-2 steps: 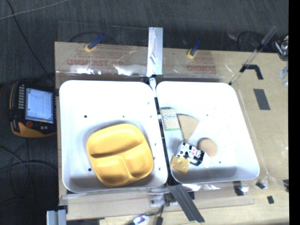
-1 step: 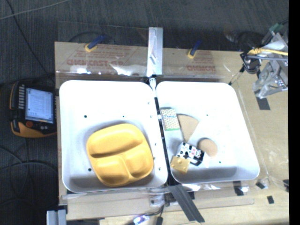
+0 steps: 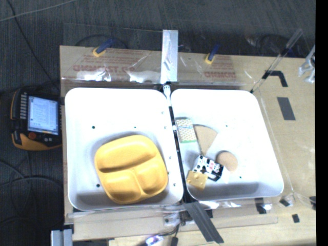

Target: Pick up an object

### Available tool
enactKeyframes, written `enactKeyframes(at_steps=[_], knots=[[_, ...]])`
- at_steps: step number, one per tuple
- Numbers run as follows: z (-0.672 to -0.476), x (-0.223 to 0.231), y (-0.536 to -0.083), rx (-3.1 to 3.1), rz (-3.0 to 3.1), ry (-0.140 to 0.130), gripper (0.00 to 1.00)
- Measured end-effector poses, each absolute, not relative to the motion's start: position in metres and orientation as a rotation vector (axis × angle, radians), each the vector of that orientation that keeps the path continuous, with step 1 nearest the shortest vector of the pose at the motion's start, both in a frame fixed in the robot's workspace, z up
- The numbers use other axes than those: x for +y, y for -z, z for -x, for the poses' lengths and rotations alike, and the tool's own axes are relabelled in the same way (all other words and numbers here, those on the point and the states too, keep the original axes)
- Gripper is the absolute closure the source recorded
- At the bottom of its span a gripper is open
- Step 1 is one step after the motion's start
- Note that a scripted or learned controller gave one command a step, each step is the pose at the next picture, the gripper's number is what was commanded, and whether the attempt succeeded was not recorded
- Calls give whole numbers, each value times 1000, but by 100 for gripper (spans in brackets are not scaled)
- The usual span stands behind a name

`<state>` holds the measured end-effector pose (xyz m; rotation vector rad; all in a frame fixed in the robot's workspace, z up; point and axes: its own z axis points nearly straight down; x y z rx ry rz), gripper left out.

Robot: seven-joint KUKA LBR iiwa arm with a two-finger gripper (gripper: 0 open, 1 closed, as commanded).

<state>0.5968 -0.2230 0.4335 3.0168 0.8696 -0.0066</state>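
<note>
Tan bench (image 3: 300, 152) carries two white bins, left (image 3: 82, 111) and right (image 3: 256, 117), touching

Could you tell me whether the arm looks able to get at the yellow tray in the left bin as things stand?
Probably yes: the yellow tray lies uncovered in the left bin, with nothing on top of it.

Yellow tray (image 3: 131, 167) in left bin (image 3: 82, 111)
</note>
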Motion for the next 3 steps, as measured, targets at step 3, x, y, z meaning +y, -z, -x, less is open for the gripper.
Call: enactKeyframes(at_steps=[3], knots=[[-619, -222, -442, 973, -2984, 13, 100]])
